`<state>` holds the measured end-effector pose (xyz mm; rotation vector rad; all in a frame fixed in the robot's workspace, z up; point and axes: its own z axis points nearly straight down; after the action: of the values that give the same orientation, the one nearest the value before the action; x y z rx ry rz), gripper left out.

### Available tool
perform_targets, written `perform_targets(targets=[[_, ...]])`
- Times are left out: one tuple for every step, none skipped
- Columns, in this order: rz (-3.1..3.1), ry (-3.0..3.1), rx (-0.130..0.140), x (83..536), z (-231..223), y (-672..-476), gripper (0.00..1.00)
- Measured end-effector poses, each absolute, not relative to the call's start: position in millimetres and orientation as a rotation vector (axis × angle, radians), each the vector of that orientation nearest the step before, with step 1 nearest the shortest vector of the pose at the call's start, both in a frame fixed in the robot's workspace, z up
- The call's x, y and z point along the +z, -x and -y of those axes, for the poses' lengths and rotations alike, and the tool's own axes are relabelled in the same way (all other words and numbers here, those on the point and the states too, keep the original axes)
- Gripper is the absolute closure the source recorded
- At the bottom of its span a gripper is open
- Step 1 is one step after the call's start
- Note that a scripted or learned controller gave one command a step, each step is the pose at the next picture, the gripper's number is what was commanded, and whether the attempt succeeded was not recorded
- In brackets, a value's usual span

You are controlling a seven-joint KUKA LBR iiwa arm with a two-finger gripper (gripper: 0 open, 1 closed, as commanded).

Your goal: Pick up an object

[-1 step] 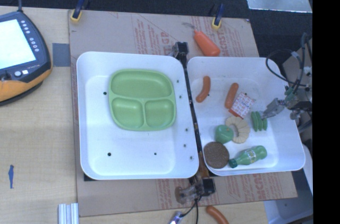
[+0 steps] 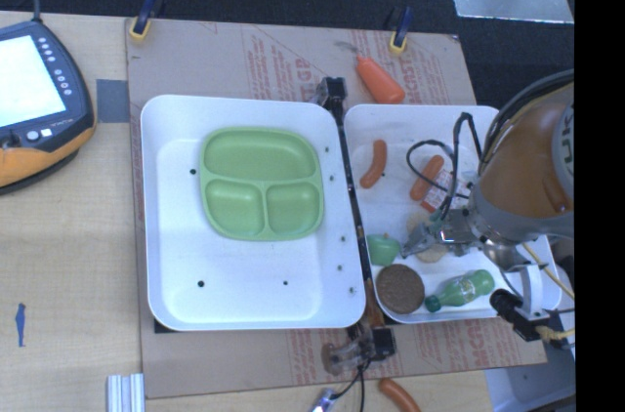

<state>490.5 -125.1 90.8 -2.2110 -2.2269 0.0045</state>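
A green bottle (image 2: 463, 289) lies on its side in the right bin (image 2: 391, 121), just below and right of the pincer (image 2: 427, 241). A brown disc (image 2: 400, 288) sits below the pincer, a small green piece (image 2: 383, 250) beside it to the left, two sausages (image 2: 373, 163) above it. Whether the pincer is open or grips anything cannot be told. Far left, a green divided plate (image 2: 262, 183) rests in the left bin (image 2: 176, 293).

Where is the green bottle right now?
The green bottle lies on its side at the near edge of the right bin, just right of the brown disc, below the gripper.
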Motion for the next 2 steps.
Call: perform_targets(targets=[[2.224, 2.216, 0.002, 91.8, 106.6, -573.2, 0.00], [2.223, 2.215, 0.005, 96.8, 100.9, -654.6, 0.00]])
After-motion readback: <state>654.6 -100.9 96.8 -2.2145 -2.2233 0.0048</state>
